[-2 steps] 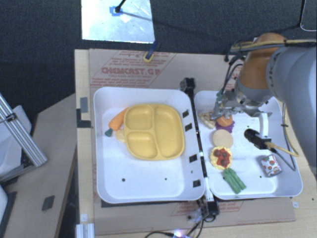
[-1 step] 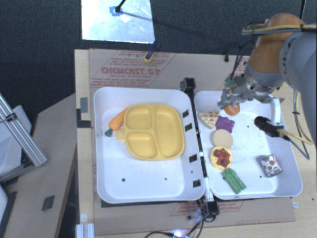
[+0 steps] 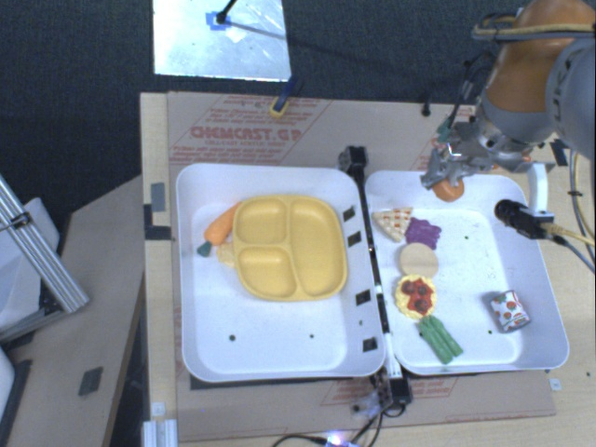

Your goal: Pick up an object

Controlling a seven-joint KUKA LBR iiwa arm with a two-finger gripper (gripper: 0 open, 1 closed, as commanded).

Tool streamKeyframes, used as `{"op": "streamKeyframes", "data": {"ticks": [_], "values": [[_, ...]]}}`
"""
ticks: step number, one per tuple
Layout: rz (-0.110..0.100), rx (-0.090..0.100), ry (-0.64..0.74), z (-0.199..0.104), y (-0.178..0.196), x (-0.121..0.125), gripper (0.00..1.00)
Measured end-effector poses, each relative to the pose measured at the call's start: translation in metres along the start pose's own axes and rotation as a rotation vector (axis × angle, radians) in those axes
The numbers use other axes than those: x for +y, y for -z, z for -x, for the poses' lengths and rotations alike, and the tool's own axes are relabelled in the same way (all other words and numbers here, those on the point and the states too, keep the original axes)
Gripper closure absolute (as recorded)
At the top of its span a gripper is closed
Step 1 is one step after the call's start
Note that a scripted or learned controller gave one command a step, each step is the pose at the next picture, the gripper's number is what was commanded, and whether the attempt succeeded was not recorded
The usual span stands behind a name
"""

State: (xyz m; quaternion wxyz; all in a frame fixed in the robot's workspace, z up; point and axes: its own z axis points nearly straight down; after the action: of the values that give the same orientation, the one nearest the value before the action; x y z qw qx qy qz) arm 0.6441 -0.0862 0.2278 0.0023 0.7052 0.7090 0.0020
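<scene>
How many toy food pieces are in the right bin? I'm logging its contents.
7: an orange piece at the gripper, a pizza slice, a purple piece, a tan disc, a red-topped yellow piece, a green piece, a red-patterned piece. The arm may hide more.

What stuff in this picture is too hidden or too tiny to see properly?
- Carrot, camera view: its lower side is tucked behind the yellow divided plate.
- Pale piece by the plate's left rim: mostly covered by the plate, too little showing to name.
- Orange object under the gripper: the gripper covers its top, so a grip cannot be confirmed.
- Small patterned box: print too small to read.
</scene>
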Motion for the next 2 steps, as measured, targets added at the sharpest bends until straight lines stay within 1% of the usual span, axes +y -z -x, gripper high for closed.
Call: {"op": "streamKeyframes", "data": {"ticks": [1, 2], "values": [[-0.008, 0.002, 0.001, -0.035, -0.002, -0.051, 1.0], [-0.009, 0.002, 0.001, -0.065, -0.013, -0.09, 1.0]]}}
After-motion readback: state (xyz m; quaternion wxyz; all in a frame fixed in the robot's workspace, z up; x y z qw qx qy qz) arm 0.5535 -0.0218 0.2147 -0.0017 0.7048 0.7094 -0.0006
